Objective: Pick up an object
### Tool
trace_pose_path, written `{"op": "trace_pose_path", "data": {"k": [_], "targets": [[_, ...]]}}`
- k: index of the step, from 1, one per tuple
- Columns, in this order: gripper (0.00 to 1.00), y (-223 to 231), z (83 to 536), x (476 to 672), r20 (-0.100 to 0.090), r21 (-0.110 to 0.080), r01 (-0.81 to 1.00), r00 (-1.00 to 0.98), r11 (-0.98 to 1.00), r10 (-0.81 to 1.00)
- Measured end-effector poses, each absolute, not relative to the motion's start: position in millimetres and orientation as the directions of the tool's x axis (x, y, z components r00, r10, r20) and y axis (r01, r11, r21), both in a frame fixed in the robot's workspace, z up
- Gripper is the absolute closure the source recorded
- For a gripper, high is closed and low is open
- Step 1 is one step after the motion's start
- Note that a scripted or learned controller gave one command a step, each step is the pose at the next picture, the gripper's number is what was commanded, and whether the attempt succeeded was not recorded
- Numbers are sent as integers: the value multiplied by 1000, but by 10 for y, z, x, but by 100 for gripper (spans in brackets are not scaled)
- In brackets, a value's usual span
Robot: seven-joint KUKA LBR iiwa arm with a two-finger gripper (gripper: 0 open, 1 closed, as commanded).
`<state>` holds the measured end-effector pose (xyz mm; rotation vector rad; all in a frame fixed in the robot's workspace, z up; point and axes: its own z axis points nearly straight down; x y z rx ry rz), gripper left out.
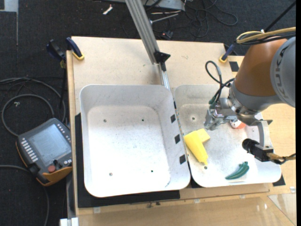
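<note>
1. Dark carpet strewn with cables surrounds a pale wooden tabletop [122, 60], which carries both bins side by side so the arm can reach either from 3 o'clock.
2. On the tabletop's 9 o'clock half lies the left bin [94, 98], its floor showing just specks.
3. Coming in from 3 o'clock, the grey-and-orange arm [263, 69] leans over the right bin [188, 98], where the pickable things lie.
4. Its jaws [211, 121] hang low near the bin's middle, probably lining up a grasp; whether they are spread or closed I cannot tell, and nothing shows between them.
5. A yellow block [197, 145] rests at 7 o'clock of the jaws, against the bin's left wall, the nearest candidate.
6. At the bin's 5 o'clock corner lies a green curved toy [238, 171].
7. A small orange piece [236, 124] peeks beside the wrist.
</note>
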<state>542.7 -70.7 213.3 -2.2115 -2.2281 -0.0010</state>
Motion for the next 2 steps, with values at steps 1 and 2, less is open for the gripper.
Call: {"op": "trace_pose_path", "data": {"k": [1,2], "targets": [[100,-85,2122,5391,3,-1,1000,-10,10,1000],[100,483,2067,5406,2,-1,1000,-8,8,1000]]}}
